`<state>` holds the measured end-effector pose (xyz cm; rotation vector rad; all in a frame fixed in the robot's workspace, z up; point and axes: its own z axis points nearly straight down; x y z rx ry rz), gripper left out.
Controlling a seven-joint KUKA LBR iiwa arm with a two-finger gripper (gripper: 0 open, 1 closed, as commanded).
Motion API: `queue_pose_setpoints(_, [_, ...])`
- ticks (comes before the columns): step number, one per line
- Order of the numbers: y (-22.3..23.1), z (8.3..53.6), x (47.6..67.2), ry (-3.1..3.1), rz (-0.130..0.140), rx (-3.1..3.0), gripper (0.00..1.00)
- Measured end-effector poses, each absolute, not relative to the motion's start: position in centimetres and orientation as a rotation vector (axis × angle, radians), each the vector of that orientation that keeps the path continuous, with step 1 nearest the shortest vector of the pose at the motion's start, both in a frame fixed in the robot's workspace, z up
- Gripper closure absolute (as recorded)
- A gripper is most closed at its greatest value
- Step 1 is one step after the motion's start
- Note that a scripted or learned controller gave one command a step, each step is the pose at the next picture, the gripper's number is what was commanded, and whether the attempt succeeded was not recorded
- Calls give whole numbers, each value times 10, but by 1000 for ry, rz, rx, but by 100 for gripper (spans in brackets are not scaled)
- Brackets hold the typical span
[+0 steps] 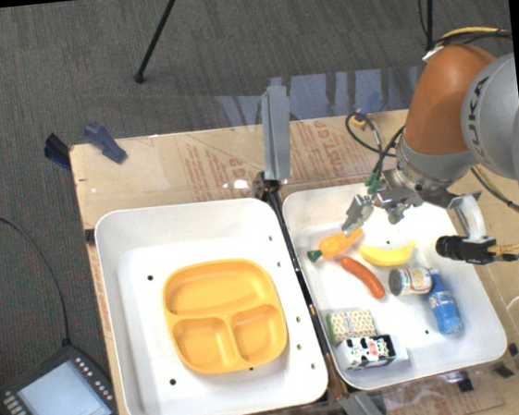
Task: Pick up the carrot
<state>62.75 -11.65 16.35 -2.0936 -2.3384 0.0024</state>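
The carrot (340, 242) is orange with a green stub at its left end. It lies tilted in the right bin (479, 340), near the bin's upper left. My gripper (377, 209) hovers just up and right of the carrot's thick end, at the bottom of the grey arm with its orange band (447, 97). The fingers stand apart, open, with nothing between them. One fingertip (359, 208) is close above the carrot, and I cannot tell whether it touches it.
A red sausage (363, 277) and a banana (388, 253) lie right beside the carrot. A small can (409, 280), a blue bottle (444, 306) and two small boxes (361, 337) fill the bin's lower part. The left bin (122, 264) holds a yellow divided plate (225, 313).
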Motion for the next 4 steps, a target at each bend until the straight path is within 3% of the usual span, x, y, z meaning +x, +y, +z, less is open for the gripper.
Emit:
queue_pose_setpoints(1, [-108, 90, 638, -2655, -4, -1687, 0])
queue_pose_setpoints(2, [-110, 99, 638, -2650, -4, -1695, 100])
queue_pose_setpoints(3, [-110, 99, 638, -2649, -4, -1696, 0])
queue_pose_setpoints(4, [-101, 87, 645, -2917, -2, -1168, 0])
